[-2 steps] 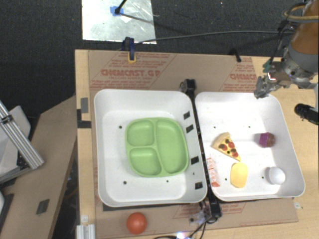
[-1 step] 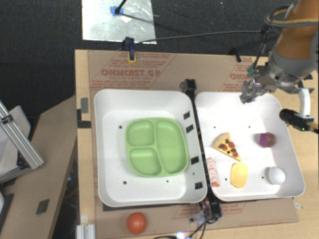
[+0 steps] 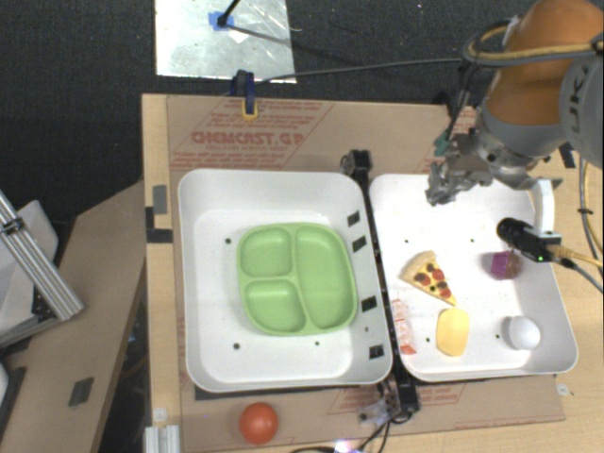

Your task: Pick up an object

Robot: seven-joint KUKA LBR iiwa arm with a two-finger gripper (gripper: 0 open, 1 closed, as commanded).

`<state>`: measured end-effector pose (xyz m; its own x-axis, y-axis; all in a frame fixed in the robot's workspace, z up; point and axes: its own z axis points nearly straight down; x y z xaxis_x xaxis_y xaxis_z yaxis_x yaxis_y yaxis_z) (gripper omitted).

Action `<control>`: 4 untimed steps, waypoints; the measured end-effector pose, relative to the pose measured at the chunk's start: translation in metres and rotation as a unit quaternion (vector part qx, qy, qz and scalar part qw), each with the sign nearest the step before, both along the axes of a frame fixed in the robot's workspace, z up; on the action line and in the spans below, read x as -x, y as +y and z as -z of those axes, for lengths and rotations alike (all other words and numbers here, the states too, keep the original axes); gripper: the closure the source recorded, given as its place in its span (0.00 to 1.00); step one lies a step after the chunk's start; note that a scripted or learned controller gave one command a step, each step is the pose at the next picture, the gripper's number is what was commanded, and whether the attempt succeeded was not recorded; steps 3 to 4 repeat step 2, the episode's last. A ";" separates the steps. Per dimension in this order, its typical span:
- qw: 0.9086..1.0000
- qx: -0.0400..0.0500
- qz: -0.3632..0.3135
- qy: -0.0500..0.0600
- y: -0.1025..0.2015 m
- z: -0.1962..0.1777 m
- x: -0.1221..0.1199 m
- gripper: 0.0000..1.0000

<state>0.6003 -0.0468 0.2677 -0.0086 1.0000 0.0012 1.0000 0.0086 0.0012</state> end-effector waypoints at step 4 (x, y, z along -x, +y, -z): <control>1.000 0.000 0.000 0.001 0.105 0.014 0.027 1.00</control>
